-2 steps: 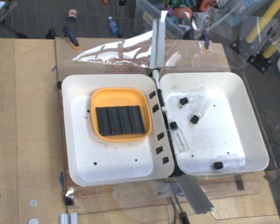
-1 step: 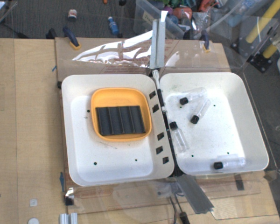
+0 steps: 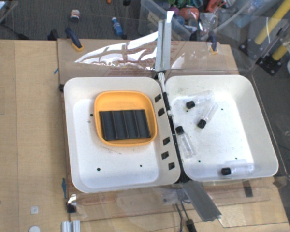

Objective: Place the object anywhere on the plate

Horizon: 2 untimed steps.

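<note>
An orange plate point(image 3: 102, 102) with rounded corners rests in the left white bin point(image 3: 82, 170). A black ribbed rectangular object point(image 3: 124, 124) lies flat on the plate, covering most of its middle. In the right white bin point(image 3: 261, 129) lie several clear plastic tubes with black caps: two near the upper middle point(image 3: 199, 100) point(image 3: 207, 116), one along the divider point(image 3: 183, 140), and one at the front edge point(image 3: 238, 169).
A metal post point(image 3: 163, 45) stands upright at the back between the bins. Black clips point(image 3: 163, 127) line the divider. A clear tub of coloured toys point(image 3: 193, 4) sits behind the bench. Crinkled clear plastic point(image 3: 121, 54) lies behind the left bin.
</note>
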### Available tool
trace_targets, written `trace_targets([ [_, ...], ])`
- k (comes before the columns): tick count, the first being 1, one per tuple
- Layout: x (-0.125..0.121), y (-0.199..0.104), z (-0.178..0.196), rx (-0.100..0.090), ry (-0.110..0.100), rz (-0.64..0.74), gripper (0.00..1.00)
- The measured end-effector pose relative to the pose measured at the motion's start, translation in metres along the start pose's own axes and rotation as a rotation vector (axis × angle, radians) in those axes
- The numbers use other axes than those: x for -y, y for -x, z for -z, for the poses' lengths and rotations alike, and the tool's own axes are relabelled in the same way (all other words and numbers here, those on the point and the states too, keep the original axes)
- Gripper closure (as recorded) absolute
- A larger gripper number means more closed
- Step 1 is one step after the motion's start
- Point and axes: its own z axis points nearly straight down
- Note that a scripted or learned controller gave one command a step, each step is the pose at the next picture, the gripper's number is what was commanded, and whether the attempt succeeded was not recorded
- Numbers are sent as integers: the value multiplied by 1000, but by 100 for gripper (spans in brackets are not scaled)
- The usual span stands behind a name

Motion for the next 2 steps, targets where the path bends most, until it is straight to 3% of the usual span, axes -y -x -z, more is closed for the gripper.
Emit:
trace_targets([
  [2, 0, 0, 0, 0, 0, -146, 100],
])
